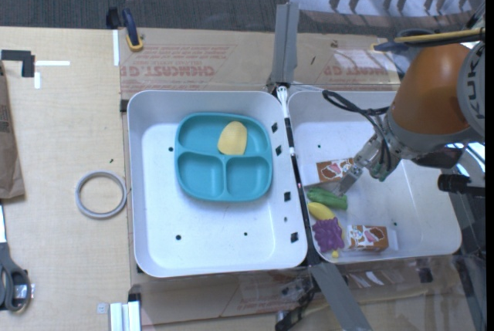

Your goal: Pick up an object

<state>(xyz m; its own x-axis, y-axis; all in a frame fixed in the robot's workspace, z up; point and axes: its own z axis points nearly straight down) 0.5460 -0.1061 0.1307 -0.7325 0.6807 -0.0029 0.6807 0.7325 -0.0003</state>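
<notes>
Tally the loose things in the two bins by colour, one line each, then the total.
Yellow: 2, a lemon and a banana
Green: 1, a bean pod
Purple: 1, a grape bunch
Brown-and-white packets: 2
Teal: 1, a plate
Total: 7

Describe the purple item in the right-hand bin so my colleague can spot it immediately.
Start at the right bin and go to its front-left corner, beside the wall shared with the left bin. The grape bunch lies there, below the yellow item and left of a small carton. It alone is purple and knobbly.
</notes>
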